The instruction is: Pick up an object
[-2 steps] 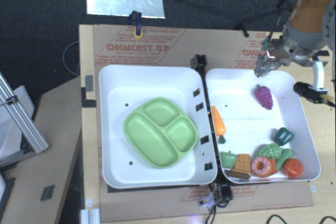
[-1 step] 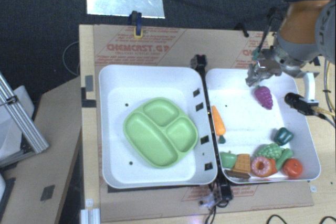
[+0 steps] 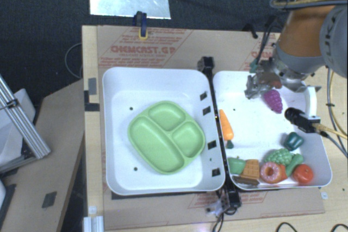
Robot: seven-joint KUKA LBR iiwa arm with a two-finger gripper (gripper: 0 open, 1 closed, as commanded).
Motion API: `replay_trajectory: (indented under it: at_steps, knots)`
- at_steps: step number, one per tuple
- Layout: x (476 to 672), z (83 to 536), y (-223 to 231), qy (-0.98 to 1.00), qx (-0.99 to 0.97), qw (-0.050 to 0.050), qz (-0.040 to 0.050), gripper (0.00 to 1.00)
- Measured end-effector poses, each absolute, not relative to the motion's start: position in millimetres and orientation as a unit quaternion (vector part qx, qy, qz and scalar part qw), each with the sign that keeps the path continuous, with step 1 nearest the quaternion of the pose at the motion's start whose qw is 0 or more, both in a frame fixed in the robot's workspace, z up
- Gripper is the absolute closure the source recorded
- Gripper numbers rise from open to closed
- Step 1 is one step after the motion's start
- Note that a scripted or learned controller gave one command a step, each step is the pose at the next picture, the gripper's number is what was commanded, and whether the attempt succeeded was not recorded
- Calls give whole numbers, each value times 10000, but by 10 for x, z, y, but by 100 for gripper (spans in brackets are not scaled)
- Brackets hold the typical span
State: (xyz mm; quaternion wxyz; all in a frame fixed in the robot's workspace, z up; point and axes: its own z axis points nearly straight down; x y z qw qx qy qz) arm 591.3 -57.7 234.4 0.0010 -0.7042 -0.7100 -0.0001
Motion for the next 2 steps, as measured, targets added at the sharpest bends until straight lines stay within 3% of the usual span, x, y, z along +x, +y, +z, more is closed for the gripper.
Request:
replay_trajectory:
  at_steps: [2]
  knots:
    - [5917, 2154, -580, -7089, -7053, 4, -2, 100]
